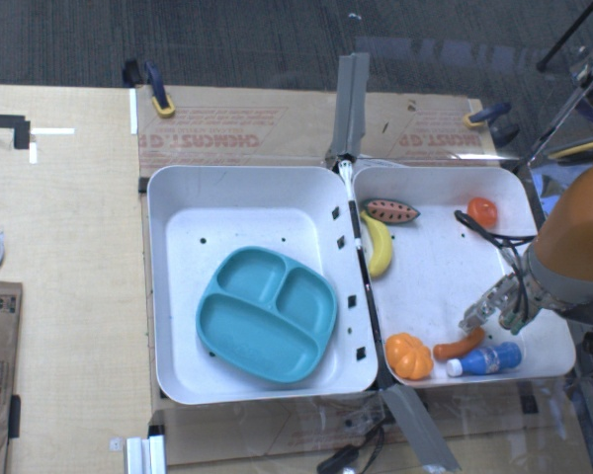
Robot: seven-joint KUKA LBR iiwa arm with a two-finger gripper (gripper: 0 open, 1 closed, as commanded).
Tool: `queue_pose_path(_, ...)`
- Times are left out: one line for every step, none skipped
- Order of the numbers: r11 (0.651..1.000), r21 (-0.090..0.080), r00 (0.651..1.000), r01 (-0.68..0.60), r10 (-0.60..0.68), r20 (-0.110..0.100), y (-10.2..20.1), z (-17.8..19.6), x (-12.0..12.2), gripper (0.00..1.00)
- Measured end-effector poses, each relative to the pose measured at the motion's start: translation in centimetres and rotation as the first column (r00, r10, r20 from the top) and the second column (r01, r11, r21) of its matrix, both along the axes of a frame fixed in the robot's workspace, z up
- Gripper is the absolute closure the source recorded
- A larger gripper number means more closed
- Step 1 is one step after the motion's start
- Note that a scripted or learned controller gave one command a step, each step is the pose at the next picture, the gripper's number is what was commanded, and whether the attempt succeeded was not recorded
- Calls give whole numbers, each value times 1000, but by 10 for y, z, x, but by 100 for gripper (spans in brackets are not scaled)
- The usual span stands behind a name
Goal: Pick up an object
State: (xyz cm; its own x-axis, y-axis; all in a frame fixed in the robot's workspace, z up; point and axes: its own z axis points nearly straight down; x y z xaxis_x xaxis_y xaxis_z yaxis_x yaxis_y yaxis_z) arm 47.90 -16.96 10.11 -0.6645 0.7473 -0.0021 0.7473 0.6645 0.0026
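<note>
My gripper (490, 311) hangs low over the right bin (425, 294), near its front right corner. Just below it lies an orange-brown sausage (460, 346), and a blue and white bottle (487, 359) lies on its side along the front wall. A round orange fruit (408, 355) sits in the front left corner. Farther back are a yellow banana (379, 246), a reddish spotted slice (390, 211) and a small red-orange ball (482, 211). I see nothing held in the gripper.
A teal divided plate (267, 312) lies in the left bin (178, 265). A raised divider (356, 265) separates the two bins. A black cable (489, 233) runs across the right bin's back right. The arm's orange band (578, 230) overhangs the right wall.
</note>
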Motion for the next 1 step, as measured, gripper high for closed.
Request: queue_pose_path(1000,0,1000,1,-1,0,0,0,0,0)
